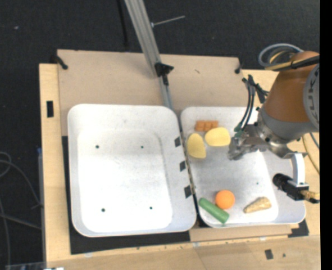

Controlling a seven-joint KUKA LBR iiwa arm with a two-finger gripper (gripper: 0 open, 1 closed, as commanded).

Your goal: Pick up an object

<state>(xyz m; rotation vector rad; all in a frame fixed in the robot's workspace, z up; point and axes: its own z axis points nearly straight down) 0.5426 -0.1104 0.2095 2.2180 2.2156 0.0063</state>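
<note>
The right bin [250,176] holds several small objects. An orange waffle-like piece [206,126] lies at its far left, with a yellow lump [217,136] just in front of it and a pale yellow piece [196,146] to the left. An orange ball [225,199], a green stick [213,210] and a tan wedge [258,205] lie along the near edge. My gripper [237,148] hangs over the bin's middle, just right of the yellow lump.
The left bin [123,170] lies beside the right one, with a raised divider [185,167] between them. A slanted metal pole [149,44] stands behind the bins. The arm's orange band [292,103] and cables [250,103] fill the right side.
</note>
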